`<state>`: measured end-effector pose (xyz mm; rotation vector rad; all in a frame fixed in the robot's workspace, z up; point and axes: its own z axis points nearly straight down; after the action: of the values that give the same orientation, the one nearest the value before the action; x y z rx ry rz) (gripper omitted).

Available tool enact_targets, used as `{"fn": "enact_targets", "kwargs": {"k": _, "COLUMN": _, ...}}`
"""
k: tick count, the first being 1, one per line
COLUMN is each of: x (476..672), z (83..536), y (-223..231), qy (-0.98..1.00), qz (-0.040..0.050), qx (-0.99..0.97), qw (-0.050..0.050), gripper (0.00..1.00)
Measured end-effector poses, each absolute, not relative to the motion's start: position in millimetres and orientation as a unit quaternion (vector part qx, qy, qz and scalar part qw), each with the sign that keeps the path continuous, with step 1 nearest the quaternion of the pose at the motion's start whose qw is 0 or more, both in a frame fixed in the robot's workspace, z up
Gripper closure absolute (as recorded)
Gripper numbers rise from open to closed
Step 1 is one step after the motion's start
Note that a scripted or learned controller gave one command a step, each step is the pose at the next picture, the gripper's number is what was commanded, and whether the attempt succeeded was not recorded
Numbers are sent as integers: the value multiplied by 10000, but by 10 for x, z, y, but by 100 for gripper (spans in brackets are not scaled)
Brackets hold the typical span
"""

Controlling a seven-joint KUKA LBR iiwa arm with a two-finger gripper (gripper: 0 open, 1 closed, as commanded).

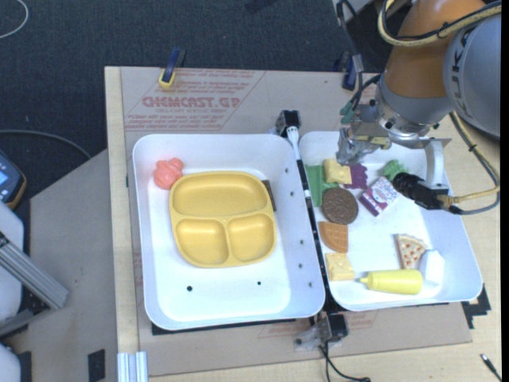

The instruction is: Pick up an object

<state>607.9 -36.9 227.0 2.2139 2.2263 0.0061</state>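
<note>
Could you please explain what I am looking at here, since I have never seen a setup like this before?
One camera looks down at a slant on a bench. The grey and orange machine on the right is a robot arm; its gripper hangs over the right bin, above a heap of toy food: a brown cookie, a pizza slice, a yellow bottle. The left bin holds a yellow divided plate and a pink toy. I cannot tell whether anything is held.

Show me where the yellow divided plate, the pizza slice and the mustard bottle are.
yellow divided plate (pixel 223 217), camera view, on the ridge between its compartments.
pizza slice (pixel 410 251), camera view, middle of its topping.
mustard bottle (pixel 395 281), camera view, middle of its body.
</note>
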Motion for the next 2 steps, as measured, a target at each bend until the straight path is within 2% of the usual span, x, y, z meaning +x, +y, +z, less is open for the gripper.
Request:
{"fn": "enact_targets", "kwargs": {"k": 1, "x": 6156, "z": 2166, "y": 118, "qy": 7089, "qz": 14, "qx": 7053, "qw": 3, "gripper": 100}}
{"fn": "enact_targets", "kwargs": {"k": 2, "x": 6119, "z": 2345, "y": 500, "qy": 7088, "qz": 23, "qx": 7054, "qw": 10, "gripper": 100}}
